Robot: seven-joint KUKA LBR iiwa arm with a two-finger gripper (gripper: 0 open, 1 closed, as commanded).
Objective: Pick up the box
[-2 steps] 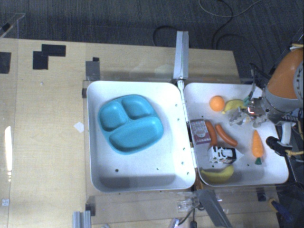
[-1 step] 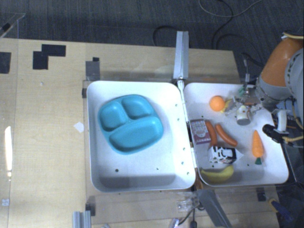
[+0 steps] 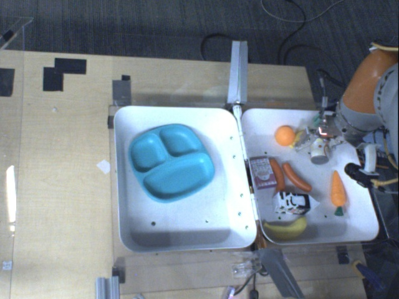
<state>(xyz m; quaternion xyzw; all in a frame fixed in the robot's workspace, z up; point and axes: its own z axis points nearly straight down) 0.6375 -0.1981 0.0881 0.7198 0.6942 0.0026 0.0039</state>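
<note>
The box lies flat in the right bin, close against the bin's left wall, about midway between its far and near edges. It is a small pinkish-purple pack with a dark top end. The pincer hangs over the far part of the same bin, nearer the right wall, so the box sits well apart from it, toward the left wall and the near edge. Between the two lie an orange ball, near the far edge, and two sausages, which lie just beside the box on its right.

The pincer points down into the bin with a small grey cylinder-like part at its tip; whether it is spread or closed cannot be told from this view, and nothing can be seen held in it.

A carrot lies near the right wall. A black-and-white patterned item sits below the sausages, and a banana rests along the near edge. The left bin carries a blue divided plate.
</note>
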